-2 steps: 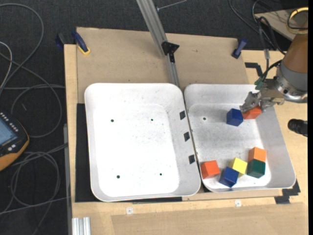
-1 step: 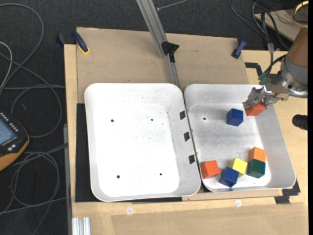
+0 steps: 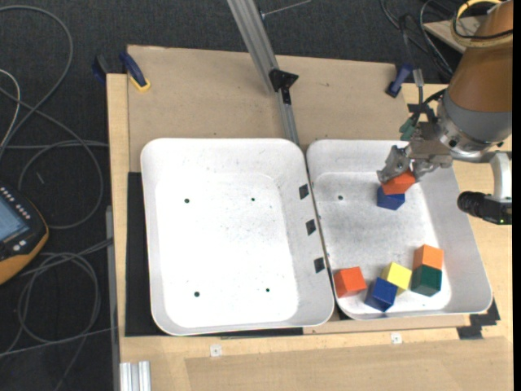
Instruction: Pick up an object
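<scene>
Fingers (image 3: 396, 172) over orange block (image 3: 398, 183), blue block (image 3: 391, 199)

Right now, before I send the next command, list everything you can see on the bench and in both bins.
Left bin: 1, white, left on the bench.
Right bin: 1, white, right, holding all the blocks.
Orange blocks: 3; one at the claw tips, one near front left, one near front right.
Blue blocks: 2; one under the claw's orange block, one at the front.
Yellow block: 1, front cluster.
Green block: 1, front right.
Blue clamps: 2, back corners.
Metal pole: 1, grey, back centre.
Arm: 1, grey and orange, right.
Claw: 1, over the right bin's back.
</scene>
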Available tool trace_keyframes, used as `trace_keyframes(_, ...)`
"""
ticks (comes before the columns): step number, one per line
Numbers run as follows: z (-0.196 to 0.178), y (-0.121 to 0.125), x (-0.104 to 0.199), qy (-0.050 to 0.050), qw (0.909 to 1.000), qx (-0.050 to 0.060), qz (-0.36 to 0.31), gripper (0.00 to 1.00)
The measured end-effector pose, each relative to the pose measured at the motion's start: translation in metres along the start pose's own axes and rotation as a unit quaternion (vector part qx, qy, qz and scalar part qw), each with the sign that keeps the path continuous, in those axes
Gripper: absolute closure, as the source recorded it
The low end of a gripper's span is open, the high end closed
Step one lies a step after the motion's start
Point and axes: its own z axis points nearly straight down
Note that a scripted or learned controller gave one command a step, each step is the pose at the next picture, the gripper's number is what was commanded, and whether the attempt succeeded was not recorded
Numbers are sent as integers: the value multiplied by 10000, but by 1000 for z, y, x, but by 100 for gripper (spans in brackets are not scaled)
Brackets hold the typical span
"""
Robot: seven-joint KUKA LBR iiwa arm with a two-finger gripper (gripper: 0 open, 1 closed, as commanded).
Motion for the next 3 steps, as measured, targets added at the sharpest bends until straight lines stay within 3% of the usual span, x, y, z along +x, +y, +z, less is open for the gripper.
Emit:
trace_keyframes(1,-8,-8,55,1,10000,2,-3,100)
trace_keyframes(3,17,-22,172,-1,10000,20,-2,100)
